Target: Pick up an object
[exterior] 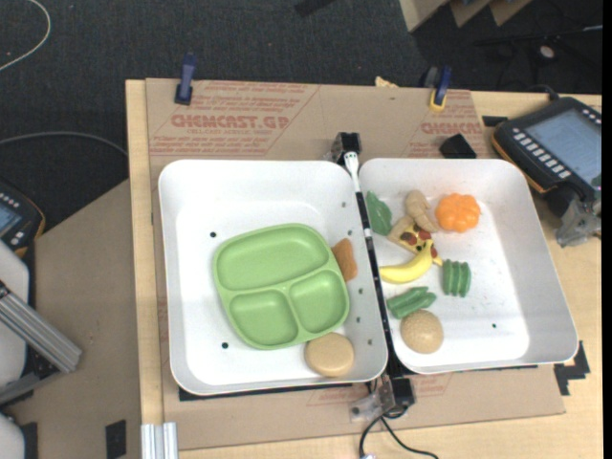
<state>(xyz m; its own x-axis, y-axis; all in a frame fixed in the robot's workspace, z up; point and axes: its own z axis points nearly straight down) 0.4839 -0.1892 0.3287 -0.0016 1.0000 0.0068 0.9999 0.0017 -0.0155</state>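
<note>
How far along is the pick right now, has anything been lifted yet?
Nothing looks picked yet. The orange, banana, green peppers and the tan round piece all lie on the floor of the right bin. The green tray sits in the left bin with another tan piece beside it. The whole approach, grasp and lift remain.

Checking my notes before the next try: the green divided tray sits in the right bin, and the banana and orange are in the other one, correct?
Not quite. The camera view shows the green divided tray in the left bin; the banana and orange lie in the other one, the right bin.
</note>
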